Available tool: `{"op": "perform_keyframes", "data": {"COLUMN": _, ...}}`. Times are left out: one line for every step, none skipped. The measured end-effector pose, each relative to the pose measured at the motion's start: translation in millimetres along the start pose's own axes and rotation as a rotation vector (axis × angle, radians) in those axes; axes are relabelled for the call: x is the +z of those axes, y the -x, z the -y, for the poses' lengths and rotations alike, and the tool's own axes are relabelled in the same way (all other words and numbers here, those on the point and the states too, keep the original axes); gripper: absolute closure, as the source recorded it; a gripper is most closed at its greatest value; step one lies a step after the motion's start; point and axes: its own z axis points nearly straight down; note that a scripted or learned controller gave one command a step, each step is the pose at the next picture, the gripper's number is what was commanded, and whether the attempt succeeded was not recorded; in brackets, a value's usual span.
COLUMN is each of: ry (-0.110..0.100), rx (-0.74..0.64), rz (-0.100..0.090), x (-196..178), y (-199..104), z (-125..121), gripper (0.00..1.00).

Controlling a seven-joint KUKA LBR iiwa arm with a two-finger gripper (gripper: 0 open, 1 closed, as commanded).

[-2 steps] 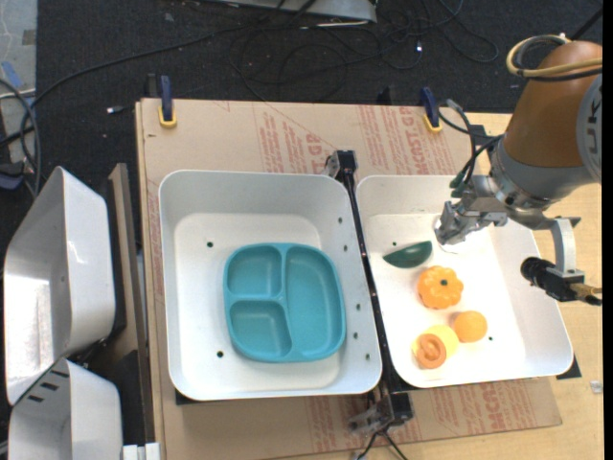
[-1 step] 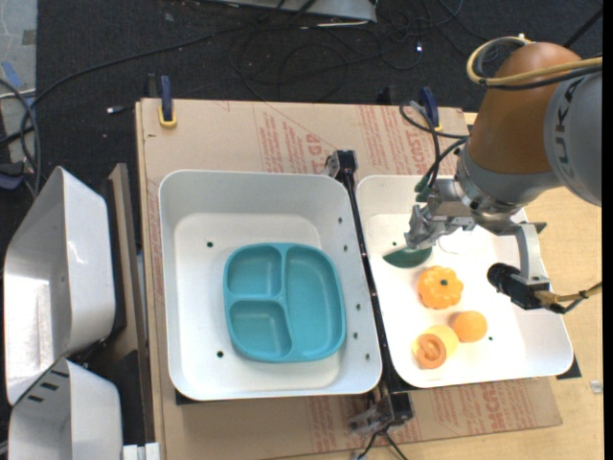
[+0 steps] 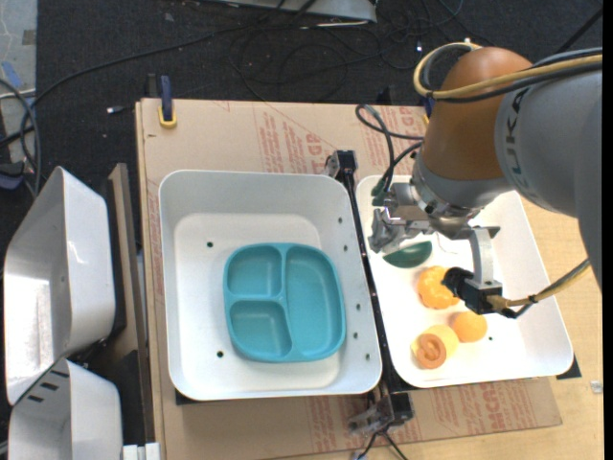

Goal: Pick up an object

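1. Pincer (image 3: 421,233) hangs low over the right bin (image 3: 536,343); whether it is wide or narrow I cannot tell.
2. Dark green piece (image 3: 410,253) lies just below it.
3. Three orange pieces (image 3: 434,288) (image 3: 469,327) (image 3: 430,348) sit nearer the camera, rightward.
4. Teal divided plate (image 3: 283,302) rests in the left bin (image 3: 187,257).
5. Cardboard (image 3: 278,132) covers the bench; cables (image 3: 287,46) cross dark floor beyond.

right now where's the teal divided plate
In the camera view, the teal divided plate lies flat in the left white bin, across the divider from the orange pieces.
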Motion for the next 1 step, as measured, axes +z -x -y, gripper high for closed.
{"op": "perform_keyframes", "data": {"ry": 0.0, "rx": 0.0, "rz": 0.001, "x": 2.0, "y": -54.7, "z": 18.4, "gripper": 1.0}}
